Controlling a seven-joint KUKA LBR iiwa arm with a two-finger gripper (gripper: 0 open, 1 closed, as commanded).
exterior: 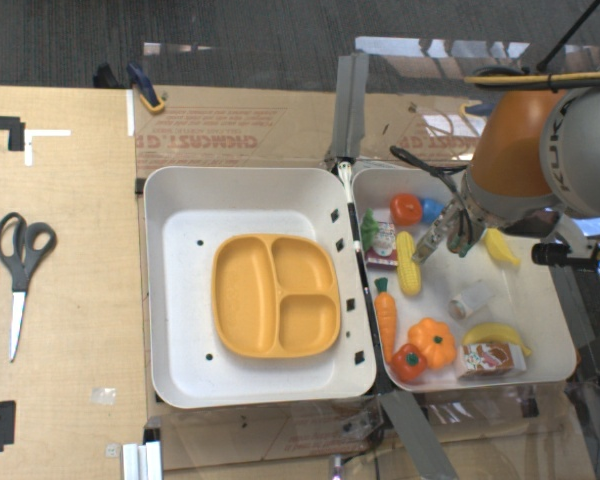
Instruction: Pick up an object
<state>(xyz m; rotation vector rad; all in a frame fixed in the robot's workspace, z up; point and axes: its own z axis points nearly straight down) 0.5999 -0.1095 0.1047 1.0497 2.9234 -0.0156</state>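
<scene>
Two bins before you. Gripper [446, 240] hangs in the right bin [540, 363], fingers apart, nothing between them; corn cob [408, 263] at its 8 o'clock. Cardboard lettering unreadable.

Robotics lab: bench-mounted arm [550, 148], white bins [170, 298].
</scene>
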